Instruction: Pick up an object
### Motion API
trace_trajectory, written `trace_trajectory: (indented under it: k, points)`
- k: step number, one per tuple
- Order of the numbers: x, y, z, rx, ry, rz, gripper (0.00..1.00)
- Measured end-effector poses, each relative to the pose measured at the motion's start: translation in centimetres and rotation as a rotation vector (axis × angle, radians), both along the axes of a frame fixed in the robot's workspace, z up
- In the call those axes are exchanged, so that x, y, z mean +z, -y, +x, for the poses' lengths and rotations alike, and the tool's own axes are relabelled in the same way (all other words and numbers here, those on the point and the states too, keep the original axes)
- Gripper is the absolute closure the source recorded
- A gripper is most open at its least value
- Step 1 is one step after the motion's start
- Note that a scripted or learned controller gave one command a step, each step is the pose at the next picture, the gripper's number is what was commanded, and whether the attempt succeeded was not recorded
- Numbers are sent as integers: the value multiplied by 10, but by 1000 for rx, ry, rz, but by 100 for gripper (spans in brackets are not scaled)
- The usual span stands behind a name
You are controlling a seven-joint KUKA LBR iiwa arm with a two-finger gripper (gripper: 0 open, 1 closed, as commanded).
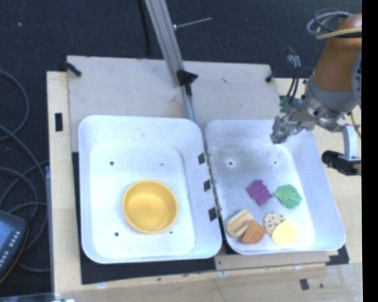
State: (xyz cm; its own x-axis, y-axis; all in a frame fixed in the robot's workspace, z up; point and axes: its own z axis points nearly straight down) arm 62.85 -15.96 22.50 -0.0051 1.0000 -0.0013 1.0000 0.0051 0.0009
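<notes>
The objects to pick from lie clustered in the near part of the right bin point(315, 168). A purple piece point(259, 191) sits nearest the bin's middle, with a green leaf-shaped piece point(288, 195) just beside it on the right. Closer to the bin's near rim lie a tan, bread-like piece point(239, 221), an orange-brown piece point(254, 233) touching it, a small speckled cookie-like piece point(273, 219) and a pale yellow round piece point(285, 233) (these four sit close together, some overlapping at the edges).

The gripper point(281, 131) hangs over the far right corner of the same bin, well apart from the cluster, and nothing is seen between its fingers. Whether they are parted or together cannot be told from this slant. Above it the arm point(336, 61) rises, grey at the wrist with the orange band higher up, entering from the right.

The left bin point(94, 143) holds a yellow bowl point(150, 206), upright, in its near half. Both bins rest on a pale bench point(132, 80), and an aluminium post point(164, 30) slants up from between them. Dark cables point(6, 106) lie on the floor to the left.
</notes>
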Motion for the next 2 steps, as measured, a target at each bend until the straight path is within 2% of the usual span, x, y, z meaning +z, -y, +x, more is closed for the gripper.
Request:
trace_trajectory:
  k: [2]
  points:
    - [-10,-100,4,2,0,2,100]
